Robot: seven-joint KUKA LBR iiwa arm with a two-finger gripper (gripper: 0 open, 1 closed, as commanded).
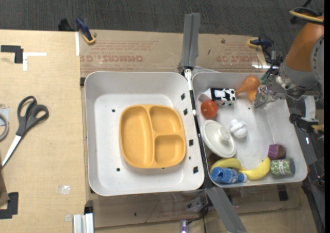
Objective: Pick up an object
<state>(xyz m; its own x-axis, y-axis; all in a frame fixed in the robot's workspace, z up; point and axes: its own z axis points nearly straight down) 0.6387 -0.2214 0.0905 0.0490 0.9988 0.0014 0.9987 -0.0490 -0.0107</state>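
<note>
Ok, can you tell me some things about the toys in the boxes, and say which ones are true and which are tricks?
1. The yellow divided plate lies in the left bin. True.
2. The banana is in the left bin. False: it lies in the right bin, near its front edge.
3. The scissors lie on the bench outside both bins. True.
4. The red ball sits on the yellow plate. False: it is in the right bin, beside the black and white toy.
5. The robot's hand is over the right bin, near the orange toy. True.
</note>
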